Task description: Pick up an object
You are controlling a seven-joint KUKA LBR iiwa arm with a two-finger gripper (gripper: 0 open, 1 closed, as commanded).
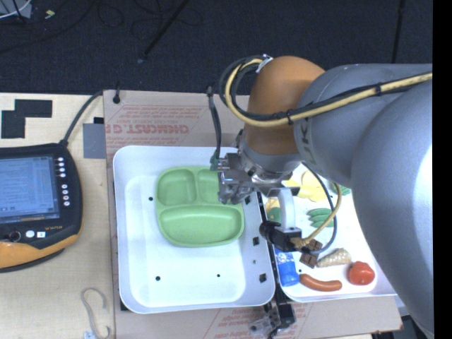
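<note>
- The grey arm (367,140), with its orange band (279,101), is reaching in from the right and is hanging over the strip where the two white bins meet.
- The hand (233,186) is sitting at the right rim of the green divided plate (198,210), just above the plate's upper right compartment; whether it is released or clenched cannot be told, as the wrist is hiding most of it.
- The green divided plate is lying flat in the left bin (141,274), towards that bin's far right part, with its large compartment facing the near edge of the desk (56,288).
- The right bin (367,292) is holding the small things: a red tomato-like ball (361,272) near its near right corner, a red sausage (321,283) beside it along the near wall, a beige piece (332,258) just behind them, a blue packet (286,268) against the bin's left wall, and green (321,214) and yellow (311,186) pieces farther back, partly covered by the arm.
- A handheld control pad (32,203) with a lit screen is resting on the left side of the desk, well apart from the bins.
- A brown cardboard sheet (155,122) is lying under both bins.
</note>
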